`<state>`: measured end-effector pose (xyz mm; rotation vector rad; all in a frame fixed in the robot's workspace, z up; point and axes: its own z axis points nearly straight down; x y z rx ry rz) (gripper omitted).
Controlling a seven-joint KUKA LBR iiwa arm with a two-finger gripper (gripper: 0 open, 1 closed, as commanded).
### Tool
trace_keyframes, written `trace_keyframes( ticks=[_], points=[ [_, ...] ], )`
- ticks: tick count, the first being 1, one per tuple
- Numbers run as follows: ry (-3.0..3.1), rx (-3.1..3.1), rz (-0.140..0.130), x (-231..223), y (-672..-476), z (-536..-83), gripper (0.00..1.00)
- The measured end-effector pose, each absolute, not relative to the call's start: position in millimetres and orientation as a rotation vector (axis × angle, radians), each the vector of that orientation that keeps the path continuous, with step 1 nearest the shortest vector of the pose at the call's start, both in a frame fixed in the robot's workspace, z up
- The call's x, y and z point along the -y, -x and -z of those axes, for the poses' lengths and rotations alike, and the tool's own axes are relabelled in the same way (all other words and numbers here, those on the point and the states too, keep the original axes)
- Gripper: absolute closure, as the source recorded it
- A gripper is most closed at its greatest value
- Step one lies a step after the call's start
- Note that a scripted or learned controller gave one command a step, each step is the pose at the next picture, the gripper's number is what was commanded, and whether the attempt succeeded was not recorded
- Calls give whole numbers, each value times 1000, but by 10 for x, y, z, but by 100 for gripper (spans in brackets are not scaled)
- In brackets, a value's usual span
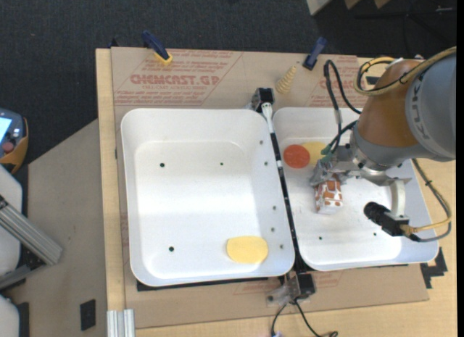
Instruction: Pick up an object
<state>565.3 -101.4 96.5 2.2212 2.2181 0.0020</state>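
Bench [181, 82] surface here is a cardboard-brown board printed with red lettering, and it carries two shallow white bins side by side. In the left bin [196, 132] a flat pale-yellow oval piece [247, 249] lies near the front right corner, close to the wall shared with the other bin. The right bin [348, 248] holds the other things. A round orange-red disc [296, 156] sits near its left wall toward the back, and a yellow item [315, 149] lies just beside it on the right, partly hidden by the arm's wrist. A small white block with orange-brown patches [330, 196] stands a little tilted toward the middle of this bin, in front of the disc.

From the right the grey arm [435, 107] with its orange band [388, 114] reaches over the right bin. Its claw [328, 177] is down at the top of the patterned block, touching or nearly touching it; dark cables and the wrist crowd the spot, so I cannot tell whether the claw is apart, together or clamped on the block. A black cylindrical part [384, 219] with a cable juts from the wrist over the front right of the bin.

Blue clamps [156, 47] grip the board's far edge, and a pale coiled spring-like piece [288, 78] lies on the board behind the right bin.
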Motion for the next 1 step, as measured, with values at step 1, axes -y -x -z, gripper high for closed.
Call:
trace_keyframes(
  ticks=[1],
  points=[
    [-2201, -2222, -22, 439, -6728, -1924, 100]
  ],
)
